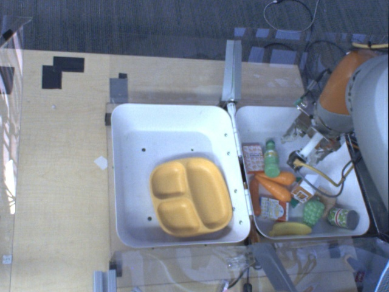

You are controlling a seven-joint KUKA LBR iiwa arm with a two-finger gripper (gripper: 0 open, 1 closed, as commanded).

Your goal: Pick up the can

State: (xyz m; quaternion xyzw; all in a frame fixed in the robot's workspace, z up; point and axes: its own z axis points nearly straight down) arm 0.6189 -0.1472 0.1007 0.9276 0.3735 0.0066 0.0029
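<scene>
Reaching in from the right, the grey arm [371,102] with its orange band holds the gripper [307,132] above the far right part of the right bin [261,119], over bare white floor. From this slanted angle I cannot tell whether the gripper is open or closed, or whether it has hold of anything.

The can [342,218] lies on its side in the near right corner of that bin, well apart from the gripper. A knobbly green ball [313,212] sits just beside it on the left. A yellow banana [290,229] lies along the near edge.

Along the bin's left side, crowded together, are a small red and white packet [253,157], a green bottle [271,158], an orange carrot [275,187] and a printed carton [273,208].

The left bin [127,163] carries a yellow divided tray [191,196], set toward its near right corner.
</scene>
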